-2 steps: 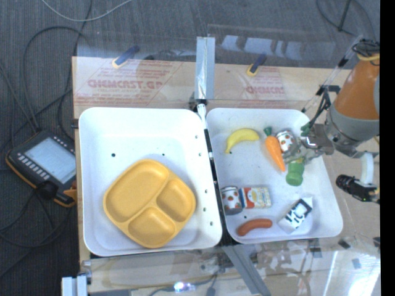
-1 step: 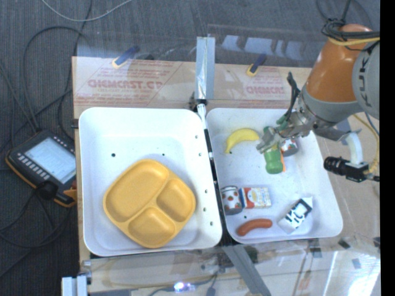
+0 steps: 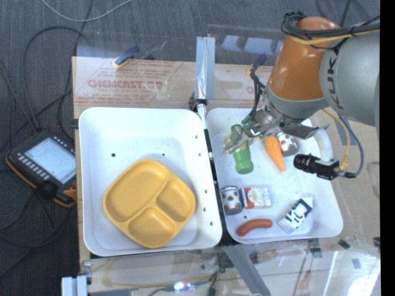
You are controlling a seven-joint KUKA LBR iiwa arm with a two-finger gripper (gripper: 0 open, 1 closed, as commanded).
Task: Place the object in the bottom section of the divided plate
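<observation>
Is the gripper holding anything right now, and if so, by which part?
Cannot be told. The gripper sits right at the top of the green bottle in the right bin, but no grasp is visible.

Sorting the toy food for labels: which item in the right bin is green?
The green bottle-shaped toy, standing just left of the orange carrot near the gripper. The sausage is red-brown; the rest are mostly white, red or orange.

The divided plate [image 3: 150,202] lies in the left bin [image 3: 111,134], while the right bin [image 3: 330,217] holds a bottle [image 3: 243,159], carrot [image 3: 275,153], can [image 3: 231,200], sausage [image 3: 254,226] and carton [image 3: 296,214].
</observation>
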